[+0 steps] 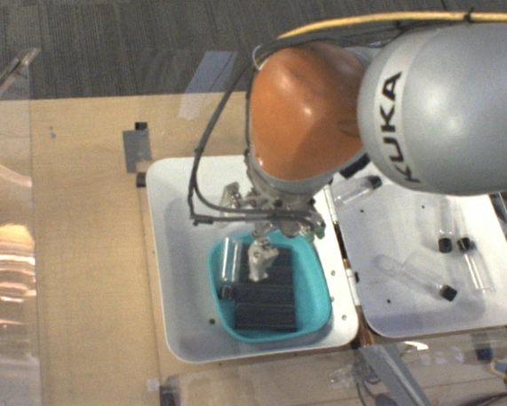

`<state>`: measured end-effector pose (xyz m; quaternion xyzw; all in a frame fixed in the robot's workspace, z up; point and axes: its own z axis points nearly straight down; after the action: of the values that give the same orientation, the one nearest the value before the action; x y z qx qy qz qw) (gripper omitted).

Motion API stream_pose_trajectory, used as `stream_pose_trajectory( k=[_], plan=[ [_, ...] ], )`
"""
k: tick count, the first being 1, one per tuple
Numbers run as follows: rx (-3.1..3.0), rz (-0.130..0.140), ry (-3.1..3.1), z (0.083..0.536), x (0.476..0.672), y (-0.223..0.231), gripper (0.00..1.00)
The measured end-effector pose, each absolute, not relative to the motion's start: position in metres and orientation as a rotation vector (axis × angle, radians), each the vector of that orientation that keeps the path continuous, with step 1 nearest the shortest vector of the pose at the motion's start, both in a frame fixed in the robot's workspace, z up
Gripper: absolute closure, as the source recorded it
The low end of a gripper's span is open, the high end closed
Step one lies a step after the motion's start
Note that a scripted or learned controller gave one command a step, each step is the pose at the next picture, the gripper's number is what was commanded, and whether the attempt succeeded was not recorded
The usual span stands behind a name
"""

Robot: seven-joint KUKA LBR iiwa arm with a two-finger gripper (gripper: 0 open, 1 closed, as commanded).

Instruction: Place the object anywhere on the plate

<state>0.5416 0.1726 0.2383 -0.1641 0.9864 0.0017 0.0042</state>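
A tan wooden surface [83, 285] carries two white bins [173, 250], grey carpet [86, 35] beyond; the dark ribbed block [267, 302] lies on the teal plate [314, 272], long axis toward the pincer [261, 264]; grip state unclear.

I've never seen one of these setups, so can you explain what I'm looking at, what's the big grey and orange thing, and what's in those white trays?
One camera looks down at a slant on a wooden bench. The big grey and orange shape is a robot arm reaching in from the right. Its gripper hangs over the left tray, above a teal plate with a dark ridged block lying on it. I can't tell whether the block is gripped. The right tray holds clear plastic tubes with black caps.
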Motion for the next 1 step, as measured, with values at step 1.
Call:
stream_pose_trajectory(
  k=[1],
  plan=[
    [-0.510,0.011,3.080,0.2512,0.5439,0.1746,1.00]
  ],
)
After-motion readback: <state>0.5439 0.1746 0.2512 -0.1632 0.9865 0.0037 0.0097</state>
